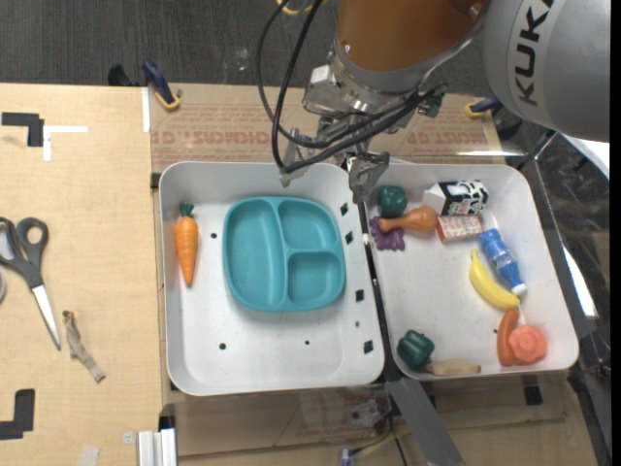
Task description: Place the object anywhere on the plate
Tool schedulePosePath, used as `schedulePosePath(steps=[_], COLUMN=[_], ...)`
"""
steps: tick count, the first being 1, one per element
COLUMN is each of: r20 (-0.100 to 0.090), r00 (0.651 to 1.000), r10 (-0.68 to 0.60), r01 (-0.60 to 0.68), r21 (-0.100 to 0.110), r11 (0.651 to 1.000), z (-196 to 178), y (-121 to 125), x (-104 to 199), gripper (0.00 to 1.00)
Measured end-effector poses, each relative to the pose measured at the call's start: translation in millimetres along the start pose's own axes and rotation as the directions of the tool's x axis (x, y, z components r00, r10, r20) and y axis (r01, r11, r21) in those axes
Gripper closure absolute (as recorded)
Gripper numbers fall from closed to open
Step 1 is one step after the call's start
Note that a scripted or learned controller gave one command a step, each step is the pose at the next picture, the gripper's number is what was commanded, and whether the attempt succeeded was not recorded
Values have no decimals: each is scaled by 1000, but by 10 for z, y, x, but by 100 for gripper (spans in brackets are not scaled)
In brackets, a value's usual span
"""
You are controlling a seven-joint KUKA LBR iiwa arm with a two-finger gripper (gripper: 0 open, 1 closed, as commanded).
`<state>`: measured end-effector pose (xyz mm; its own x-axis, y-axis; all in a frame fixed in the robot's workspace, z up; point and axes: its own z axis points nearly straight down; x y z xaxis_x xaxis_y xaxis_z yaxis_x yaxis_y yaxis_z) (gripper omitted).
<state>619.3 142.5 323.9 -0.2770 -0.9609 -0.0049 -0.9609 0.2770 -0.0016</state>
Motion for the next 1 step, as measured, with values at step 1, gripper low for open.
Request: schedulePosePath(steps=[1], r20=[5], r00=[1000], r10=[7], r01=[-7], r21=[2], r11=[1000], z=[-97], y=[-16], x=[1], gripper=[100])
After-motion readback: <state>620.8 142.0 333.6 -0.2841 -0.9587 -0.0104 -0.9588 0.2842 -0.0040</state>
